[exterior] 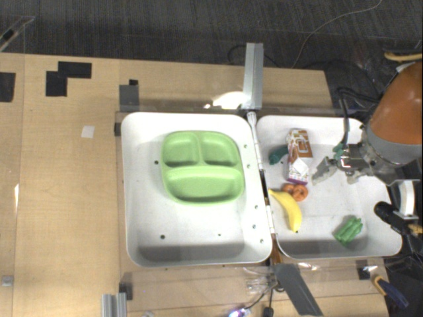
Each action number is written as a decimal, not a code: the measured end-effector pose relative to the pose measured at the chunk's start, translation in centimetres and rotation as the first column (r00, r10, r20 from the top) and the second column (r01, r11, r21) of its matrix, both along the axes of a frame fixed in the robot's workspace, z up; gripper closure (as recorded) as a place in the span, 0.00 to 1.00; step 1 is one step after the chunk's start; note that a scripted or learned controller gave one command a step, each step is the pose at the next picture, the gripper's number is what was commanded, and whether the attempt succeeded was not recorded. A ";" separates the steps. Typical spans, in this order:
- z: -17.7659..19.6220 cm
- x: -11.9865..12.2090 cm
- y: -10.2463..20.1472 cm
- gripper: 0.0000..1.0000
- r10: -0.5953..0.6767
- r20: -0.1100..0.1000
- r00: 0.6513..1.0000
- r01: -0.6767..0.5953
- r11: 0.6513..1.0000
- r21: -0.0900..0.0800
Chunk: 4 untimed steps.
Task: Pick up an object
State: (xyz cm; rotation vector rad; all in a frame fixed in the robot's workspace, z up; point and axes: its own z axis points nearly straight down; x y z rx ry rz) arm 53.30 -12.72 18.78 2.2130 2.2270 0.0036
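In the right bin (pixel 370 243) lie a brown and white snack packet (pixel 299 154), a small teal object (pixel 277 155), a yellow banana (pixel 289 209), a small orange item (pixel 299 191) beside the banana's top, and a green object (pixel 347 230) near the front right. My gripper (pixel 328 168) hangs over the middle of the right bin, just right of the snack packet's lower end. Nothing is seen held in it. The arm's orange band (pixel 400 114) is at the right edge.
The left bin (pixel 142 236) holds a green divided plate (pixel 200 166). A metal post (pixel 254 78) stands behind the wall between the two bins. Bare bin floor lies right of the banana and around the green object. Cables sit at the far right.
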 end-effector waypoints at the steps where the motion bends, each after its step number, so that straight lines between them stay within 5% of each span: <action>1: 1.3 5.6 -7.8 0.00 0.063 0.003 0.998 -0.063 0.998 -0.003; 2: -1.7 6.5 -7.7 0.00 0.209 0.003 0.978 -0.209 0.978 -0.003; 3: -1.8 10.0 1.6 0.00 -0.035 0.003 0.999 0.035 0.999 0.000; 4: -9.9 13.8 2.4 0.00 -0.067 0.006 0.998 0.067 0.998 -0.001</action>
